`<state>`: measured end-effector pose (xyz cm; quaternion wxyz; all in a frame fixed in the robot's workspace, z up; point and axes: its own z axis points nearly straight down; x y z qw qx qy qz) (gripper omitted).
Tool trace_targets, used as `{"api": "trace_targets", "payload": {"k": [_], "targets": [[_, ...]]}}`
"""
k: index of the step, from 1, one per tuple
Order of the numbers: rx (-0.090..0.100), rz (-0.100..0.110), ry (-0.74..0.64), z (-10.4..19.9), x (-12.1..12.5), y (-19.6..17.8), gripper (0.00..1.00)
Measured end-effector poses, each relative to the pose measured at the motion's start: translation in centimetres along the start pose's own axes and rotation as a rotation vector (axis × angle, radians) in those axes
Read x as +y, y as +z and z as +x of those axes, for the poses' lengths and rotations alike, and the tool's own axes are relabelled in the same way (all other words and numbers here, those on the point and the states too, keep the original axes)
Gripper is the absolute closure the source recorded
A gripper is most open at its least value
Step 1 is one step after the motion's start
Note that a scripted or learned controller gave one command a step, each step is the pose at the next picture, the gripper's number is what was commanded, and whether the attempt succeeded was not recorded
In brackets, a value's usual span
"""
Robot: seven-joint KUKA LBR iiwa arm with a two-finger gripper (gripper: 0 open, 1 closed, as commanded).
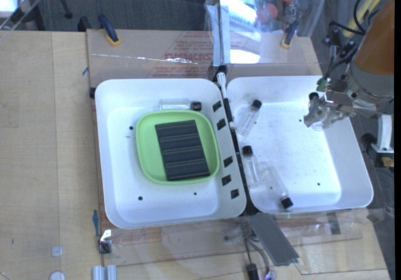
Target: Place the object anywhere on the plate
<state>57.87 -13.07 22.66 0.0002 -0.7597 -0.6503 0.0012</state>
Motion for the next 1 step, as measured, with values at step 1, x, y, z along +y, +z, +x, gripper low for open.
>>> {"api": "trace_targets", "payload": {"k": [1], "targets": [[0.0,0.0,0.0,0.0,0.01,-0.02,0.0]]}}
